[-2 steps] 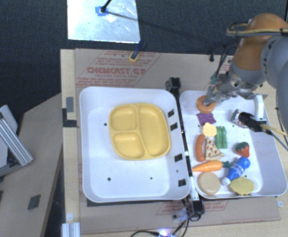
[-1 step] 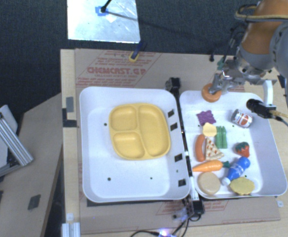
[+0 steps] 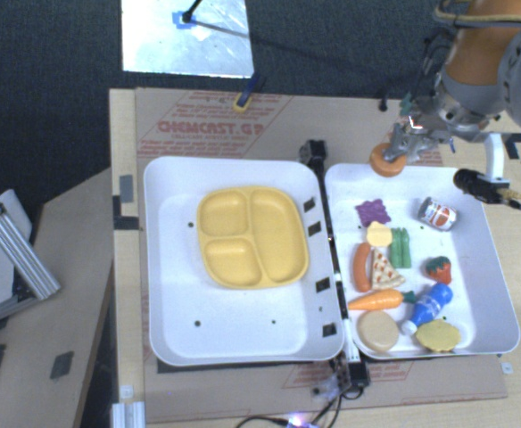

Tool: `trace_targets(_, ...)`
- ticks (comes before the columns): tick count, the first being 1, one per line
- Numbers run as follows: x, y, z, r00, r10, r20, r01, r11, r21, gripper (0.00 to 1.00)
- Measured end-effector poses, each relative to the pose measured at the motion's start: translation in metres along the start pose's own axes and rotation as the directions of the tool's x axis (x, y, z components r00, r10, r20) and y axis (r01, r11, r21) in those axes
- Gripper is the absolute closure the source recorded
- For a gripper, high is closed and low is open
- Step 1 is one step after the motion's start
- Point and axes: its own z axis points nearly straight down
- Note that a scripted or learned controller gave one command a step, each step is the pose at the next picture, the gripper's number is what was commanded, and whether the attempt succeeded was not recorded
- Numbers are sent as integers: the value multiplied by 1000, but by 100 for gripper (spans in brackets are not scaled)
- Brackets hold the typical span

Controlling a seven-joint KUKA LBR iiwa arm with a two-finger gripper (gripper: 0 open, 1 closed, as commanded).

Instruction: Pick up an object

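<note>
Camera view: gripper (image 3: 409,143) at the far rim of the right bin (image 3: 492,266), an orange piece (image 3: 387,161) right at its tip.
Whether the jaws grip it, I cannot tell; if loose, it drops outside the bin, away from the can (image 3: 437,213).

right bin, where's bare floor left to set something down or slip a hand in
In the right bin, free floor runs along the far rim between the purple piece and the can, and down the right side past the strawberry. The middle and near end are crowded: hot dog, pizza slice, carrot, blue bottle.
</note>
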Motion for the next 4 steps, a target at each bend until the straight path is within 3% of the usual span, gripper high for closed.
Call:
trace_targets(1,43,-31,10,1000,-2,-1,2,1000,6,100)
trace_targets(2,89,-65,-3,1000,-2,-2,2,1000,6,100)
trace_targets(4,109,-76,11,1000,0,0,0,1000,5,100)
